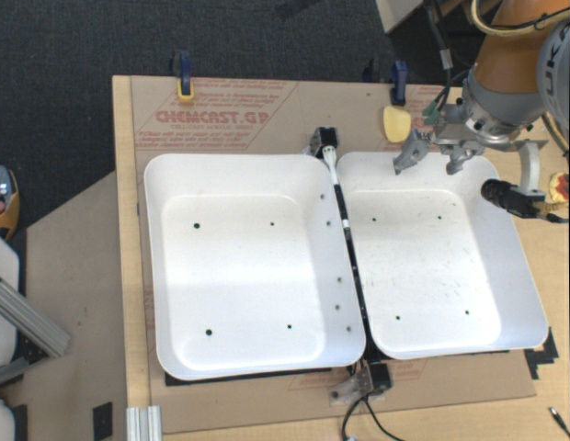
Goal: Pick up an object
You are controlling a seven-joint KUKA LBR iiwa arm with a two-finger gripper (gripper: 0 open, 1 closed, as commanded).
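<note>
A small pale yellow object [396,123] is lying on the brown board [225,118] just beyond the far rim of the right bin [506,274], outside both bins and close to a blue clamp [398,81]. The hand [434,159] is hovering just to the right of it, over the far edge of the right bin, with its two grey fingers [408,154] spreading apart and gripping nothing (the gap between them is plainly showing white plastic). The grey arm [515,72] with its orange band is reaching in from the right, above the hand. The left bin [161,274] is sitting touching the right one along a black strip [345,237] that is running between them. A second blue clamp [183,72] with a yellow tip is pinning the far left edge of the board, which is resting on the counter [542,237]. A black cable [377,412] is trailing off the near edge.
</note>
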